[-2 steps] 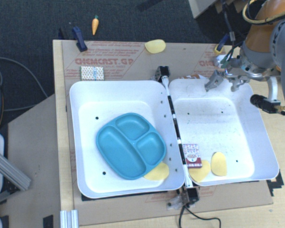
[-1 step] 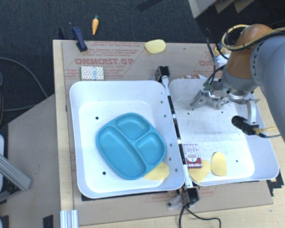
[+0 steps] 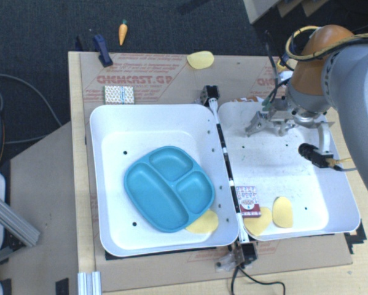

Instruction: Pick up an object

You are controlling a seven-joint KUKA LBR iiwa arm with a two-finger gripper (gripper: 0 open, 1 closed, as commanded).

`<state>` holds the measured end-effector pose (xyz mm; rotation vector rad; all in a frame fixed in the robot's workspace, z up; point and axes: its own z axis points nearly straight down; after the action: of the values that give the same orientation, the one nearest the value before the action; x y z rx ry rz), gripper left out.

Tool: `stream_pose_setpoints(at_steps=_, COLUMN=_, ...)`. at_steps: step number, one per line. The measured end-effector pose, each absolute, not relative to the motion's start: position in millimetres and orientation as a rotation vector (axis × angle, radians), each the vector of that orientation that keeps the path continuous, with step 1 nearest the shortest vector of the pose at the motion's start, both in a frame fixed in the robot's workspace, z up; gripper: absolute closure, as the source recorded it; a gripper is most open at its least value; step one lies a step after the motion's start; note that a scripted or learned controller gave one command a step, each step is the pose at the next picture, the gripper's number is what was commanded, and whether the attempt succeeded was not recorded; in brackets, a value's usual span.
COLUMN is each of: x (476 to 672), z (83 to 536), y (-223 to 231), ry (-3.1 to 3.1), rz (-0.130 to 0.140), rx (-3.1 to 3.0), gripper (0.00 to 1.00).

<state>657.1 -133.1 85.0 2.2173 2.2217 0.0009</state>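
Note:
My gripper (image 3: 268, 125) hangs low over the far part of the right bin (image 3: 331, 223), on the grey arm with its orange band (image 3: 316, 57). Bare white floor lies under it, and no object touches it. Near this bin's front edge lie a small red and white box (image 3: 249, 201), a yellow slice (image 3: 282, 211) and a second yellow piece (image 3: 258, 220). A blue divided plate (image 3: 168, 188) rests in the left bin (image 3: 110, 128). Another yellow piece (image 3: 203, 222) pokes out from under the plate's front right edge.
On the cardboard behind the bins lie a yellow lemon-like piece (image 3: 200, 59), a small patterned box (image 3: 119, 94) and a blue tool (image 3: 102, 50). A toy carrot (image 3: 123, 32) lies on the dark floor beyond. A black clamp (image 3: 209, 93) sits where the bins meet.

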Motion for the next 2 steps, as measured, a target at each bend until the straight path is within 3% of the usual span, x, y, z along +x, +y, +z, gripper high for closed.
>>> stream_pose_setpoints(at_steps=1, x=647.6, z=130, y=-156, ry=2.219, rz=0.001, rx=2.219, gripper=0.00)
stream_pose_setpoints(at_steps=2, x=546.4, z=84, y=-112, ry=2.223, rz=-0.002, rx=2.223, gripper=0.00)
